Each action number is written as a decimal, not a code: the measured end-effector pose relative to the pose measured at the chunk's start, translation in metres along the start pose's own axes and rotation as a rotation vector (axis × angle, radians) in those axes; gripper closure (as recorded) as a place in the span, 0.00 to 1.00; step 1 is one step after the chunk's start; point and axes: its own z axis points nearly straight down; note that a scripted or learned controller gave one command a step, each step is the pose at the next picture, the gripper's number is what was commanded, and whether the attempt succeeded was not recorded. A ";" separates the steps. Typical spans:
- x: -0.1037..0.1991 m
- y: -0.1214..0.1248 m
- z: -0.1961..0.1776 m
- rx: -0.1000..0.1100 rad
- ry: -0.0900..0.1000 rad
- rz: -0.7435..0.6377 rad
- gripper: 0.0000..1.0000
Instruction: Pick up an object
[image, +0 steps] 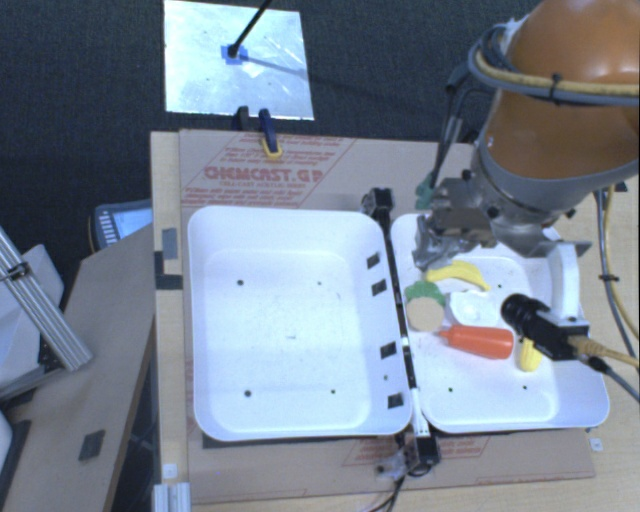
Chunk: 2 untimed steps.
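I see gripper (437, 250) over right bin's (590, 410) 11 o'clock corner | I can't tell its state | banana (455, 272) just at its 5 o'clock | carrot (480, 342) at banana's 5 o'clock

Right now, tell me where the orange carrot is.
In the camera view the orange carrot lies in the right bin, just right of the tan disc and below the banana.

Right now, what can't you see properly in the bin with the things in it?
Camera view:
- Right bin: its far corner is hidden behind the arm, which is itself cut off by the top and right edges.
- Green thing: too small and blurred to name.
- White thing by the orange one: blurs into the white bin.
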 end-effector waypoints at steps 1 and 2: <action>0.035 0.001 -0.125 -0.010 0.003 -0.003 1.00; 0.071 0.000 -0.118 0.001 0.001 0.000 1.00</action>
